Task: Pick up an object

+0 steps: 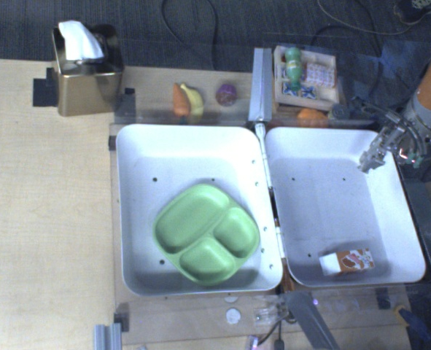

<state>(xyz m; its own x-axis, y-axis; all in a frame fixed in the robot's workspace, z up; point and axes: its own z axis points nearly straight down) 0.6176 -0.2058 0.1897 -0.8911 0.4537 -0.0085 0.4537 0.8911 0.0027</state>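
Pale wooden desk [47, 217]; small orange-and-white carton [348, 261] looks light, crushable; we'd grip its long sides. Jaws' state: cannot tell.

The grey arm [430, 104] is cut off at the right edge. Its gripper [373, 157] is too small and blurred to make out clearly. The print on the small carton [348, 261] (orange and white) is unreadable, as are the items in the box [305, 75] behind the bins.

Orange band, grey wrist housing, thin coloured wires, slim metallic tool [370, 160]
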